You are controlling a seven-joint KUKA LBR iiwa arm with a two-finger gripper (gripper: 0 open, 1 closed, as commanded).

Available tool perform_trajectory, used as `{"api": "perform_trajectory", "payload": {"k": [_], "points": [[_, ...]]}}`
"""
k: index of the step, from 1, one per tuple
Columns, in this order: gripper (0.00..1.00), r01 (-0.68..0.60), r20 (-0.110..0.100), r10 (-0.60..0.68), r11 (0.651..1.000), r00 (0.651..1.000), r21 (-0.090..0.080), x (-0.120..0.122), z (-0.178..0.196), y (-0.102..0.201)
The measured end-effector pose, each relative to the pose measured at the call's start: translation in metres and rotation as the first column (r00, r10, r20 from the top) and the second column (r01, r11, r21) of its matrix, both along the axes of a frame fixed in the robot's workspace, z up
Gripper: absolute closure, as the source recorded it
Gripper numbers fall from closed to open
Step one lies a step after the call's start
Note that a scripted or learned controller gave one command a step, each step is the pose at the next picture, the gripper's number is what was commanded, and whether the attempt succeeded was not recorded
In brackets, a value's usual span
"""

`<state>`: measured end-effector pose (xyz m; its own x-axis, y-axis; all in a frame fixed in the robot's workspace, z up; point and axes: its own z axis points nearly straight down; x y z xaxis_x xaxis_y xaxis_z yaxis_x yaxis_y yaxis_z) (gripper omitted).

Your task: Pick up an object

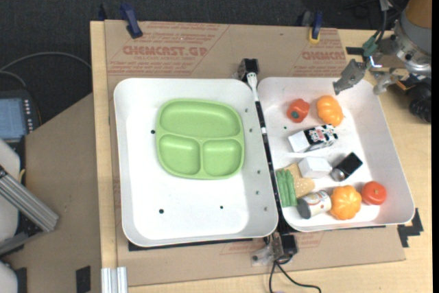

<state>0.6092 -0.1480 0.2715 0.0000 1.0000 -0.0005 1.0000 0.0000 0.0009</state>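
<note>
My gripper (365,81) hovers over the back right corner of the right bin (391,141), its two fingers spread open with nothing between them. Just left of it and lower lie an orange fruit (328,108) and a small red pepper (298,110). Further toward the front are a white, black and red packet (313,138), a white block (314,166) and a black piece (348,165). At the front of the bin sit an orange pumpkin toy (345,202), a red tomato (374,193), a small bottle (312,205) and a green vegetable (285,187).
The left bin (137,189) holds a green divided plate (200,138). Both bins rest on a cardboard sheet (164,44) held by clamps at the back. Dark gear stands off the bench at the right edge.
</note>
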Motion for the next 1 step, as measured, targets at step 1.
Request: {"api": "perform_trajectory", "payload": {"k": [1], "points": [[0.0, 0.0, 0.02, 0.0, 1.0, 1.0, -0.002, -0.0232, -0.1606, 0.0299]]}}
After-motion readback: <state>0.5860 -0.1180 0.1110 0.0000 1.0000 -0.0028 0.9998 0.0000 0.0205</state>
